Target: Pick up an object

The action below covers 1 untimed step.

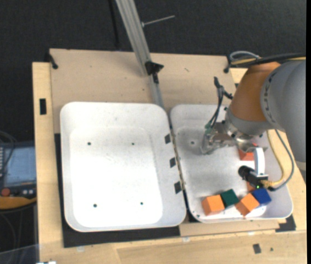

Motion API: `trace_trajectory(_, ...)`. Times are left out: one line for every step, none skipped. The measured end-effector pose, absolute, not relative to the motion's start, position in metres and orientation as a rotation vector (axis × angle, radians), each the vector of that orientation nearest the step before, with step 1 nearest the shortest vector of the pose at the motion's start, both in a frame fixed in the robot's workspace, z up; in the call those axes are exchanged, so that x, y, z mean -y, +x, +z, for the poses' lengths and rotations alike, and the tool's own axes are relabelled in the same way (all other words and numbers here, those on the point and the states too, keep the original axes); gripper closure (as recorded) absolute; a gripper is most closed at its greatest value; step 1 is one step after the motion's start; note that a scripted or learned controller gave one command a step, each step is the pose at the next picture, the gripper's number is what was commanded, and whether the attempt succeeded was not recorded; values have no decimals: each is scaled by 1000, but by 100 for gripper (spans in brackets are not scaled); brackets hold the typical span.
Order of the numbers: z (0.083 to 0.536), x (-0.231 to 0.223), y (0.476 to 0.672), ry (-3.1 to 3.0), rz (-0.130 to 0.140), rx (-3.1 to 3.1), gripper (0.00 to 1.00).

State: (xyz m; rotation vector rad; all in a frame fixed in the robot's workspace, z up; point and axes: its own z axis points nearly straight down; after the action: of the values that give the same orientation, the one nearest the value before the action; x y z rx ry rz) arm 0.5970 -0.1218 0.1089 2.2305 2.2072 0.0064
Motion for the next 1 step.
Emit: trace_trajectory(157, 127, 606, 2221, 6, -2214, 100)
